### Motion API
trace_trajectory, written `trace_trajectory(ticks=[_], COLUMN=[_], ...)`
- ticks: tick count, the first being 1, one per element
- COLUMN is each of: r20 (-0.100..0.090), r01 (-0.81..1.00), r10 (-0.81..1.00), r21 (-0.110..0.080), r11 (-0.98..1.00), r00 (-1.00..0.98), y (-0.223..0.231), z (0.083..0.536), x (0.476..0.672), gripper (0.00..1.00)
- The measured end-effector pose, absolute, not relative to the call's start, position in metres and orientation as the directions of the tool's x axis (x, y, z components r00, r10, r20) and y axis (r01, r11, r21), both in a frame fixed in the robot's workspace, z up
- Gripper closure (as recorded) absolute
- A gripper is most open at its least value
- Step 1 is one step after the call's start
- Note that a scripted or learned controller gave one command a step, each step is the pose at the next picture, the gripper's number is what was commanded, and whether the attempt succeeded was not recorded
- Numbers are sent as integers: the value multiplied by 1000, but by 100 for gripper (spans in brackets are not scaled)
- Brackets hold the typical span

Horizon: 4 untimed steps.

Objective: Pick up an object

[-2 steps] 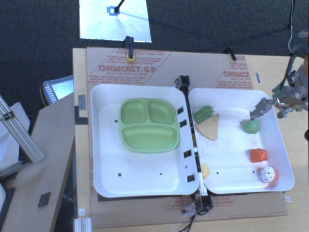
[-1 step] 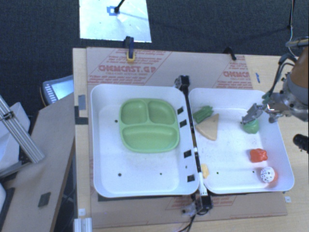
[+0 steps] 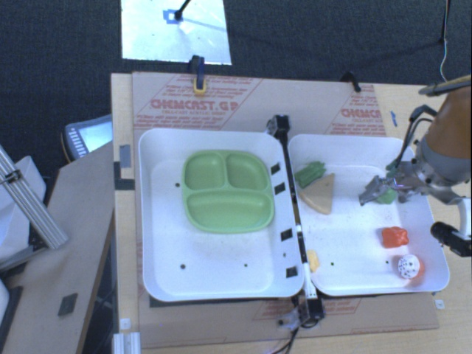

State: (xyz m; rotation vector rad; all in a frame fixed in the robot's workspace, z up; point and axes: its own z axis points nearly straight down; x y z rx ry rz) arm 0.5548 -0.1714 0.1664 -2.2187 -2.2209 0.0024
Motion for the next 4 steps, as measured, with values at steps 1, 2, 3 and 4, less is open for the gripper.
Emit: trace_trajectory(ticks=[1,2,3,4], r20=[1,-1,-2,-3], r01=[1000,1000,1000,1000], r10=[1000,1000,1000,1000], r21=[-2,3,7,9], r11=[1,2,3,4], r00=[-1,-2,-3,-4], y=[-169,-169,-177,-181], z=[124,138,184,248], x=[554,555,559,558], gripper=[0,100,100,100])
